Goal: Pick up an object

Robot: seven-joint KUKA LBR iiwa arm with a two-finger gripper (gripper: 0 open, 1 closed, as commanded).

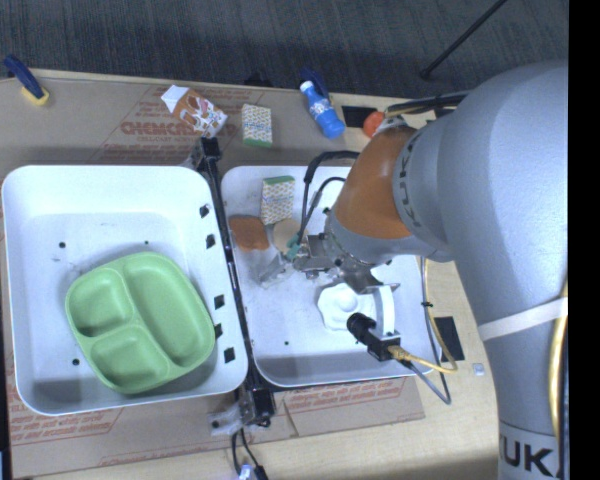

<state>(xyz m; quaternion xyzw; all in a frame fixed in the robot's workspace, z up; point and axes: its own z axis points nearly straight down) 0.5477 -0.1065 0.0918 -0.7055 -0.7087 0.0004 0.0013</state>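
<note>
In the right bin (pixel 300 363) lie a brown round bun-like piece (pixel 247 232), a small green-and-white box (pixel 277 199) and a white lumpy object (pixel 337 306). A pale, see-through item (pixel 268 267) lies just below the bun. My gripper (pixel 300 251) hangs low over the middle of this bin, right of the bun and the see-through item and above the white object. The wide grey arm with its orange band (pixel 375 193) hides the bin's right part.
The left bin (pixel 40 198) holds a green divided plate (pixel 138 320). Behind the bins on the cardboard lie a blue bottle (pixel 322 109), a small green packet (pixel 256 125), a snack wrapper (pixel 195 113) and a blue clamp (pixel 25 78). A black sensor with a yellow cable (pixel 380 345) juts from the wrist.
</note>
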